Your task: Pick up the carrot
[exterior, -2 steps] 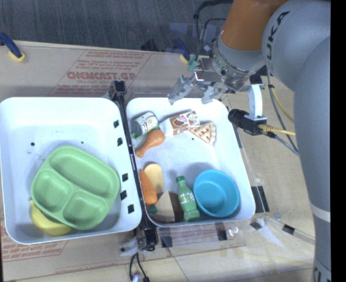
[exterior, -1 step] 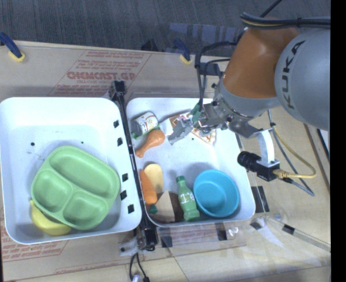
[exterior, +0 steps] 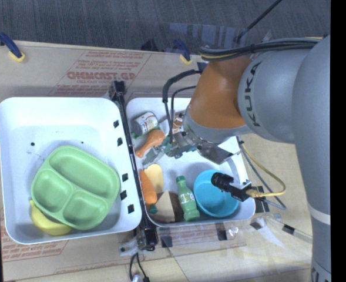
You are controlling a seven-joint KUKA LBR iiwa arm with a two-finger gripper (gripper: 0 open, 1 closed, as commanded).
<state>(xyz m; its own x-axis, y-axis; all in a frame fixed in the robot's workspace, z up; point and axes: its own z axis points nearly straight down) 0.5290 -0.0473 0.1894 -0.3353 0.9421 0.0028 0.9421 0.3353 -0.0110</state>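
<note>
- Up close: big grey arm (exterior: 278, 69), orange band.
- Gripper (exterior: 168, 147) low in right bin (exterior: 243, 213) — finger gap hidden, cannot tell.
- Carrot (exterior: 150, 143) just left of gripper — maybe touching, slanting up-right.

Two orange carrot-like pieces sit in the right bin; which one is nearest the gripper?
The upper carrot, lying slantwise beside the gripper and below the small can. The lower orange piece lies along the bin's left wall.

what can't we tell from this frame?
- Gripper, camera view: fingers blurred and small against the clutter; grip on the carrot unclear.
- Right bin: far right part hidden under the arm.
- Yellow object, left bin: mostly covered by the green tray; identity unclear.
</note>
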